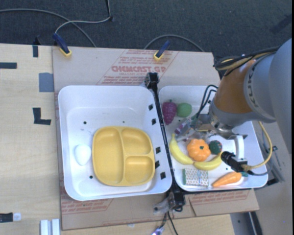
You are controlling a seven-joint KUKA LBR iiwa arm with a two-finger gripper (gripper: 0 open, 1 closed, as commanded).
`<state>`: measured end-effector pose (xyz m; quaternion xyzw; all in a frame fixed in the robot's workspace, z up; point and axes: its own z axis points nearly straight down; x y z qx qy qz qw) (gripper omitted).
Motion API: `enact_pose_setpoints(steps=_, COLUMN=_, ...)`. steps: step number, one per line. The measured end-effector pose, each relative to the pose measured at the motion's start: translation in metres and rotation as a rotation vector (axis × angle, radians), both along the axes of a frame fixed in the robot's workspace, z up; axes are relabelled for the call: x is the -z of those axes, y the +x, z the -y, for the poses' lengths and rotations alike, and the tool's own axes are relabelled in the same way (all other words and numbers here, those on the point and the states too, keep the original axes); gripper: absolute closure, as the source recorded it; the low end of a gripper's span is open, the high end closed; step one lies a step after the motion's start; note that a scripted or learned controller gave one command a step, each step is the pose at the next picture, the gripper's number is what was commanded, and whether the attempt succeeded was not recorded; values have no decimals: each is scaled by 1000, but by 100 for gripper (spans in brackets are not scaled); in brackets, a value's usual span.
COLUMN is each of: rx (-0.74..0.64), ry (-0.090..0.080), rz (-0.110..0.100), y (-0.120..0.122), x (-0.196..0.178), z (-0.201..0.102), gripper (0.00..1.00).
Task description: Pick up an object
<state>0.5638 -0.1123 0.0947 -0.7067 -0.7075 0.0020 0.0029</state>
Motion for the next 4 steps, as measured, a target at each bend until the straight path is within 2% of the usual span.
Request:
enact_pose_setpoints(steps=1, rx=-2, ry=-2, rz=10, y=81, x=10, z=-10, gripper=0)
enact_pose_setpoints(steps=2, rx=-3, ry=0, rz=-21, y=101, x=12, z=-14, gripper=0)
enact_pose_setpoints(steps=3, rx=-1, ry=-3, rz=10, y=67, x=10, z=-10, gripper=0)
enact_pose_setpoints(steps=4, rx=-4, ry=2, rz=-24, y=100, x=12, z=-9, gripper=0)
